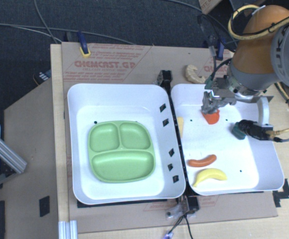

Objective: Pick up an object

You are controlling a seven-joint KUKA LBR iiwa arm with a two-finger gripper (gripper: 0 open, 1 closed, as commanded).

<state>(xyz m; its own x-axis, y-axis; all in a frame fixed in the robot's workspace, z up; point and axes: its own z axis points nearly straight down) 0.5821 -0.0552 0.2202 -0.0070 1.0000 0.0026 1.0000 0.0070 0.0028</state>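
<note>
My gripper (211,105) hangs over the back left part of the right bin (264,178). A small red-orange object (212,117) sits right under its tip, touching it or nearly so. I cannot make out whether that object is gripped or rests on the bin floor. Nearer the front of the same bin lie a red-orange sausage (202,160) and, just in front of it, a yellow banana (209,175), both apart from the gripper.
A green divided plate (121,150) lies in the left bin (79,108). A pale yellow piece (180,126) rests against the right bin's left wall. A beige object (194,73) lies on the bench behind the bins.
</note>
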